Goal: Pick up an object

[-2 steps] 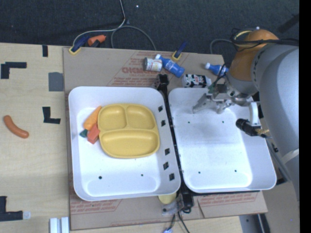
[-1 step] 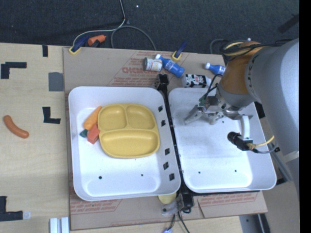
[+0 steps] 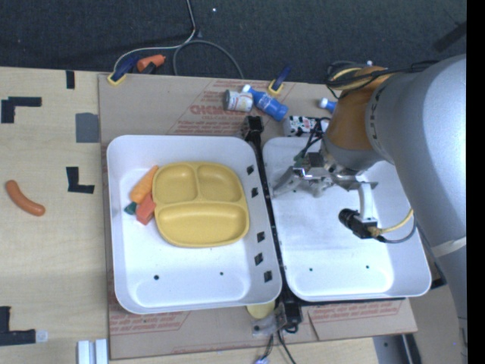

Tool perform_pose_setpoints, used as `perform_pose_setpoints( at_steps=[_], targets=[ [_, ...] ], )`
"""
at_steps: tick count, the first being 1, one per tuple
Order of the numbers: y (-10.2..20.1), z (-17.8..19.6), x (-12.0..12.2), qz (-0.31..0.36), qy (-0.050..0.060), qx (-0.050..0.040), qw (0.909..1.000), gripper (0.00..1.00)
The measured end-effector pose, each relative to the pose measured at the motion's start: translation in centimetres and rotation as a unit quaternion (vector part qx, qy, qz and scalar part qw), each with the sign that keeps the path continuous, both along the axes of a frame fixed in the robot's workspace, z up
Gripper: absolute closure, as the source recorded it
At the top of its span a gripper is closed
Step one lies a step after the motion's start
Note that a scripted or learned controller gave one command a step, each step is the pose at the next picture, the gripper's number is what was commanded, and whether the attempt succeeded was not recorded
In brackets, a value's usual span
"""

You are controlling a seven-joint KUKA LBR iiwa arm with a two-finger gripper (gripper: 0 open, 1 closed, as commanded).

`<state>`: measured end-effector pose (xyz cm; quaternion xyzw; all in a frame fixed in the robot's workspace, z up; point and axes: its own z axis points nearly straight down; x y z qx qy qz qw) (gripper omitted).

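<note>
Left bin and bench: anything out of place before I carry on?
Yes. The yellow divided plate sits askew in the left bin, partly covering a toy carrot. A sausage-like toy lies out on the bench, beyond both bins.

Smooth, slightly glossy white plastic bins (image 3: 189, 290), matt yellow plastic divided plate (image 3: 201, 203), pale wood-grain tabletop (image 3: 45, 264), matt brown cardboard sheet (image 3: 151, 101) under the bins, satin grey arm casing (image 3: 432, 135) with glossy orange band (image 3: 352, 123), dark carpet-like floor (image 3: 91, 14) along the top of the frame
</note>
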<state>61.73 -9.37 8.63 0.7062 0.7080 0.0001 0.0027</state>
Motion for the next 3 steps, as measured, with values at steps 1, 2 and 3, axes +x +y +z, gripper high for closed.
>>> perform_pose_setpoints(
  at_steps=[1, 2, 3],
  targets=[
    [-1.1, -0.1, 5.3, 0.0, 0.0, 0.0011, 1.0, 0.0],
    [-1.1, 1.0, 5.2, 0.001, 0.0, -0.0001, 1.0, 1.0],
    [5.7, 10.1, -4.1, 0.001, 0.004, 0.0027, 1.0, 1.0]
  ],
)
